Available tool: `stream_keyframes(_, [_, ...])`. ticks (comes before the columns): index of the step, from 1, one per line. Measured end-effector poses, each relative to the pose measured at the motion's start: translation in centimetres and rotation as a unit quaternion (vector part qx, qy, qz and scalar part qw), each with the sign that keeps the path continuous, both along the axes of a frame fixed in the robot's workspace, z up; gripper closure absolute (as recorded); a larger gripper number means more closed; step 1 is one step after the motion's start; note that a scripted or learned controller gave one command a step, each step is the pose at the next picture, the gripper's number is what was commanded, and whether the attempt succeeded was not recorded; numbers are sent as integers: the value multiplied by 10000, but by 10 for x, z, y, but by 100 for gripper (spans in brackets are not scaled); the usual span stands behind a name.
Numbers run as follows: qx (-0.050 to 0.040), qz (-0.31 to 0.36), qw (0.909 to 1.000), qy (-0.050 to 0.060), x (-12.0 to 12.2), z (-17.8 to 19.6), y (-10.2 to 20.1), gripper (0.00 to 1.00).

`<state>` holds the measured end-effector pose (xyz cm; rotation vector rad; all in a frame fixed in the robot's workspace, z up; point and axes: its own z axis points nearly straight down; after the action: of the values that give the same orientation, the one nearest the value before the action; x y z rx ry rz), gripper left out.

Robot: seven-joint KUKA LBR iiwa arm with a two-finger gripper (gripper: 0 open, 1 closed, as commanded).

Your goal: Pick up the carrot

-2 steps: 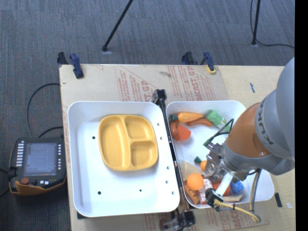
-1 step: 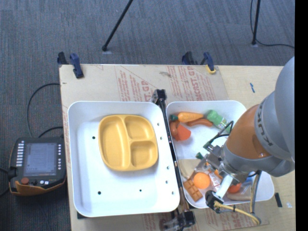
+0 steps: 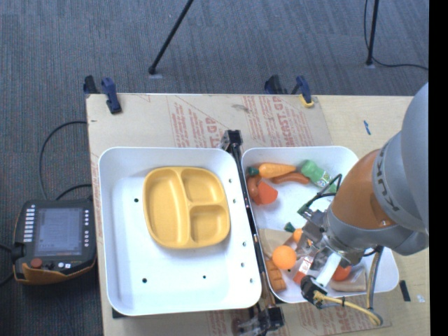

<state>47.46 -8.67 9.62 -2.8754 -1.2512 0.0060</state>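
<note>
We see the end effector [image 3: 308, 266] low in the right bin [image 3: 348, 154], grip unclear; carrot [image 3: 276, 169] lies near that bin's far wall.

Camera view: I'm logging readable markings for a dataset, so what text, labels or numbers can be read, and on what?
"KUKA": partly visible, sideways, on the grey arm.
Red print on the cardboard sheet: upside down, too blurred to read.
Pendant screen and buttons: too small to read.
</note>
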Motion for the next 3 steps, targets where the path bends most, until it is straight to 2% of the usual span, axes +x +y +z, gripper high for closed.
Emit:
stream_keyframes(1, [0, -7, 10000, 0, 0, 0, 0, 0])
stream_keyframes(2, [10, -15, 10000, 15, -1, 9, 0, 100])
stream_keyframes(3, [-6, -1127, 9936, -51, 3, -4, 5, 100])
